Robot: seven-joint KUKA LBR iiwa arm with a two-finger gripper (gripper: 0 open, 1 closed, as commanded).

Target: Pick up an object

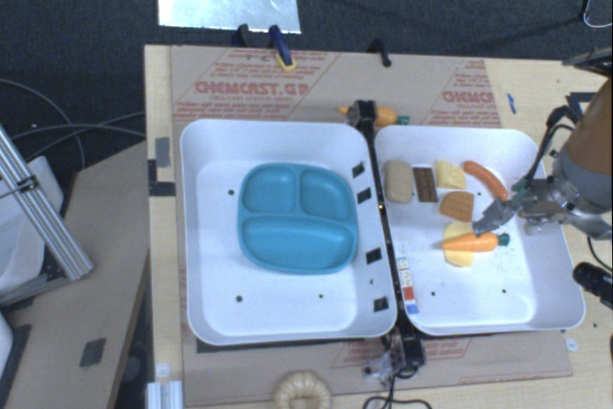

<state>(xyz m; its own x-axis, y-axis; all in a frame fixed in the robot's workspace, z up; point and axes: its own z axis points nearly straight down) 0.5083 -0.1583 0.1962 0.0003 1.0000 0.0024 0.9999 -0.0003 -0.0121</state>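
The right bin [498, 302] holds several toy foods. A beige roll [397, 179], a brown bar [424, 184] and a yellow wedge [448, 173] lie in a row at its back. An orange-red sausage [484, 177] lies to their right, with a brown toast piece [457, 205] in front of them. An orange carrot [469, 242] lies across a yellow piece [458, 256]. My gripper [491, 221] reaches in from the right, low over the carrot's right end and just in front of the sausage.
The left bin [211, 302] holds a blue divided plate [295, 215]. A black divider with clips [378, 235] runs between the bins. The arm's grey body [584, 177] hangs over the right bin's right rim.
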